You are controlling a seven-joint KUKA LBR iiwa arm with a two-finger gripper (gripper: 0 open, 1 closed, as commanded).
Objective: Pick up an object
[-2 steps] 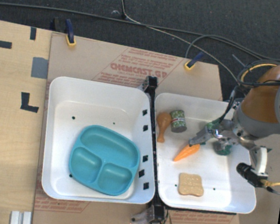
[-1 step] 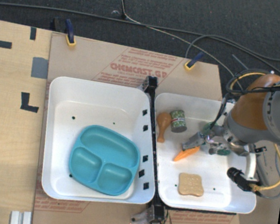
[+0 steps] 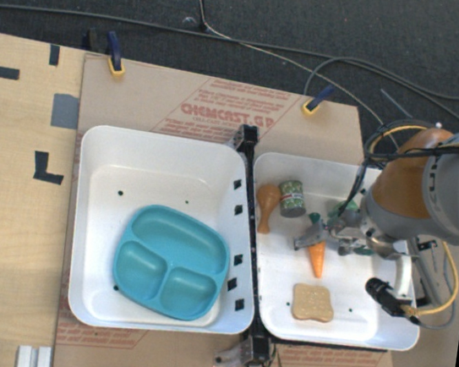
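In the right bin (image 3: 378, 333) lie a small orange carrot (image 3: 317, 260), a green can (image 3: 291, 197) on its side, a tan drumstick-shaped piece (image 3: 267, 203) against the left wall, and a slice of toast (image 3: 312, 303) near the front. My gripper (image 3: 328, 236) hangs low over the bin's middle, directly above the carrot's thick end and to the right of the can. Its body hides the spot where it meets the carrot, so I cannot tell whether it touches it.
The left bin (image 3: 101, 159) holds a teal divided plate (image 3: 171, 261). A black divider (image 3: 246, 215) runs between the two bins. The grey arm with its orange band (image 3: 405, 183) and cables covers the right bin's right side.
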